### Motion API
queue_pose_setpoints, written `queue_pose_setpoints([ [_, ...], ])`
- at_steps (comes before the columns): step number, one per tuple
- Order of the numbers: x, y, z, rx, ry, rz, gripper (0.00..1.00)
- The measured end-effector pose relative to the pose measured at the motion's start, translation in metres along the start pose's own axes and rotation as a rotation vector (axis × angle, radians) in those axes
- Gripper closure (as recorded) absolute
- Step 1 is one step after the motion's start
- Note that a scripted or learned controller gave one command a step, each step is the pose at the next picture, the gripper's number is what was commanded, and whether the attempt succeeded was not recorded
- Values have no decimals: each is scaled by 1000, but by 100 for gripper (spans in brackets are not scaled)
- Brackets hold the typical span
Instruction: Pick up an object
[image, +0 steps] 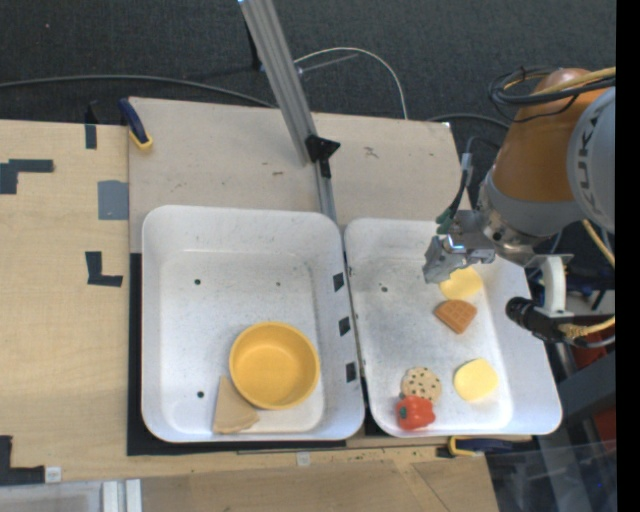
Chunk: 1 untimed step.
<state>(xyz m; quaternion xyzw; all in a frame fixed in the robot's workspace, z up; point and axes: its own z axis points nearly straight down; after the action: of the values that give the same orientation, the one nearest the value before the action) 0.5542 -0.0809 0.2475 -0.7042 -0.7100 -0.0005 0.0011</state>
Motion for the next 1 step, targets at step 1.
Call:
queue_pose_setpoints([
  [1,57,12,15,3,0,1,100],
])
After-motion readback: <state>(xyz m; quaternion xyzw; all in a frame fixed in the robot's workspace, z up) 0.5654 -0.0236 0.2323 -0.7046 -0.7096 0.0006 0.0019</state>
